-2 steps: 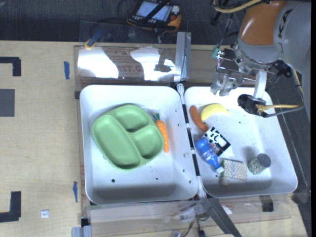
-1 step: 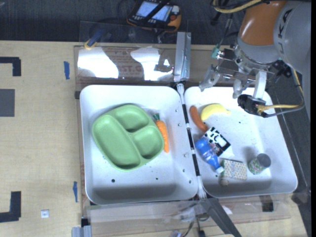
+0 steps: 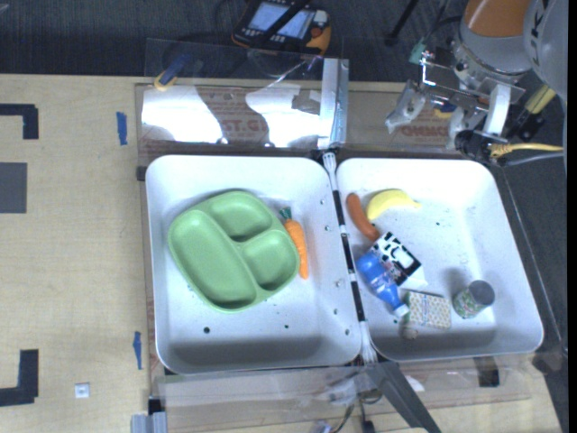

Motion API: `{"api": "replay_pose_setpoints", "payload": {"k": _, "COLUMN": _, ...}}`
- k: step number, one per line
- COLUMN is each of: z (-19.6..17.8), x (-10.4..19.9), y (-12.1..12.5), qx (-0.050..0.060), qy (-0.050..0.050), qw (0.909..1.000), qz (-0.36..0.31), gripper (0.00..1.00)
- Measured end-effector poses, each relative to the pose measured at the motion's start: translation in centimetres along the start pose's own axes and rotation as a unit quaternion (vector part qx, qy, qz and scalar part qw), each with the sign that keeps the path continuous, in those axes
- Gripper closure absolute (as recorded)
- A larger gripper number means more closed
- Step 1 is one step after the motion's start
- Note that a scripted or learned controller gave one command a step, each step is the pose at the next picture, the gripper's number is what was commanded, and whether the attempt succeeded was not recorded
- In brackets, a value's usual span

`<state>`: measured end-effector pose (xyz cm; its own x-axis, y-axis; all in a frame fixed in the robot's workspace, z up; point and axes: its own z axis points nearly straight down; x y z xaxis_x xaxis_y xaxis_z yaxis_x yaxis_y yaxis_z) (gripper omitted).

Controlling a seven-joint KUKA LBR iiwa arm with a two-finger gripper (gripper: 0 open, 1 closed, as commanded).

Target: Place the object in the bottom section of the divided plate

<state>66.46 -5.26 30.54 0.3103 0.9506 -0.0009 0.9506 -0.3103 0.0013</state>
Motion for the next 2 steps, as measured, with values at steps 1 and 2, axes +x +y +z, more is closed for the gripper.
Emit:
{"api": "replay_pose_setpoints", "payload": {"k": 1, "z": 6.4, "x": -3.8, "y": -3.4, "qx": 0.001, "qy": 0.0, "qw": 0.9999, "qz": -0.013, "gripper": 0.0}}
{"api": "replay_pose_setpoints", "payload": {"k": 2, "z": 5.3, "x": -3.6, "y": -3.3, "qx": 0.001, "qy": 0.0, "qw": 0.9999, "qz": -0.015, "gripper": 1.0}}
